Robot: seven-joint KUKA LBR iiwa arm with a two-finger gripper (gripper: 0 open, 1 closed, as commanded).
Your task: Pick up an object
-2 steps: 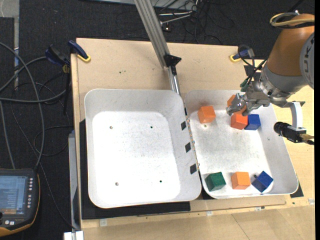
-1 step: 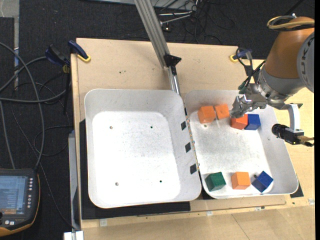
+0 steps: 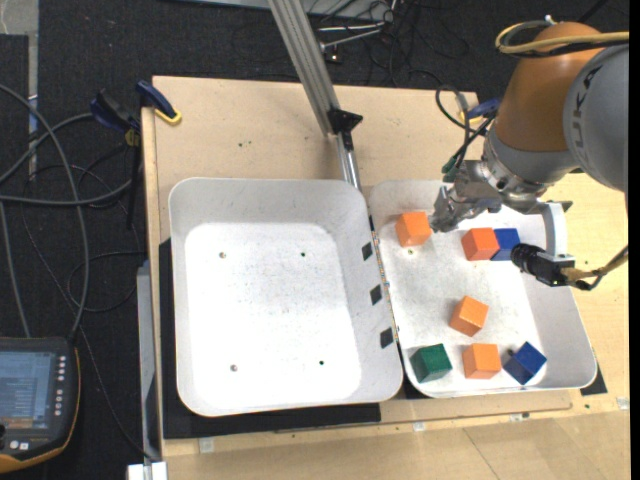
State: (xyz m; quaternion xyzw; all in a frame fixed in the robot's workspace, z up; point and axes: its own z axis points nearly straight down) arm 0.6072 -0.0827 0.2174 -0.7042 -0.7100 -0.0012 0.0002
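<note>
Fingers of the gripper [image 3: 441,218]: open or closed, I cannot tell. They hover just right of an orange cube [image 3: 412,229] in the right bin [image 3: 575,353] (nothing looks lifted yet), so grasping and raising remain. Counted: four orange cubes, two blue, one green; left bin [image 3: 190,268] beside.
</note>
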